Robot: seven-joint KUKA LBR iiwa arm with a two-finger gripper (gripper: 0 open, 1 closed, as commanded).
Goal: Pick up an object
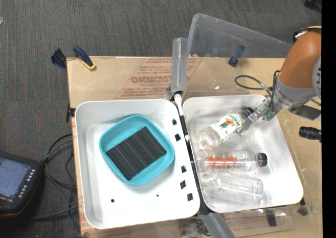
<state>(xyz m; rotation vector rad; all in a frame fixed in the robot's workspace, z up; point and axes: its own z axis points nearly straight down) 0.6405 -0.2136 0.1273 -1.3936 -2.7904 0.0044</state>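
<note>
Camera view: two white bins are seen side by side on the table (105,77). In the left bin (86,200) a teal tray (113,134) with a dark ribbed insert is seen. In the right bin (286,171) three clear bottles are seen: a labelled bottle (220,129) far, an orange-banded bottle (231,161) in the middle, a plain bottle (233,187) near. The hand (251,119) is seen just right of the labelled bottle's cap; its state cannot be told.

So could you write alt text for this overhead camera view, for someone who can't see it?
A grey and orange robot arm reaches from the right, its tool at the neck end of a clear labelled bottle in the right white bin, where two more clear bottles lie. The left bin holds a teal tray with a black ridged slab.
</note>
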